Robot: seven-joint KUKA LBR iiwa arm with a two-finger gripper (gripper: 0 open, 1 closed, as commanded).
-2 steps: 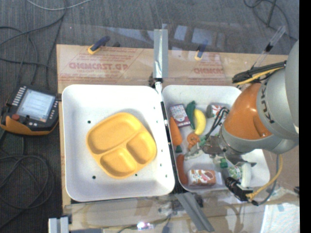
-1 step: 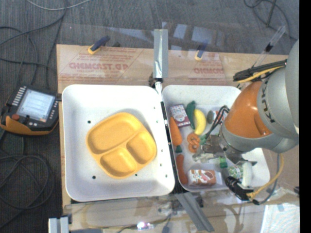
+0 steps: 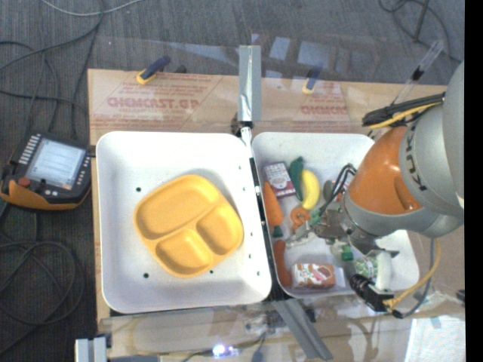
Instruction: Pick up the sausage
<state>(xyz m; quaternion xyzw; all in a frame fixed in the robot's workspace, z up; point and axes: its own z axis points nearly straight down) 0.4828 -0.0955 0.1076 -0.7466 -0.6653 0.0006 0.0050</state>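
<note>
At the far left, off the bench, you see a teach pendant [image 3: 47, 170] lying on the dark floor among cables. Next comes the left bin [image 3: 113, 277], and in it a yellow compartment plate [image 3: 189, 223] sits tilted, with three hollows. Move right across the divider and you reach the right bin [image 3: 407, 266]. Along its left wall lies a carrot [image 3: 272, 204], and just nearer than it the sausage [image 3: 281, 261], a reddish-brown stick lying lengthwise against the same wall. To the right of the carrot you see a small pink packet [image 3: 278, 178], a green vegetable [image 3: 296, 167] and a banana [image 3: 309, 188]. Near the bin's front edge sits a red and white packet [image 3: 312, 275]. The gripper [image 3: 321, 223] hangs over the middle of this bin, right of the sausage and apart from it; you cannot tell how its jaws stand. The arm [image 3: 411, 179] fills the right side.
</note>
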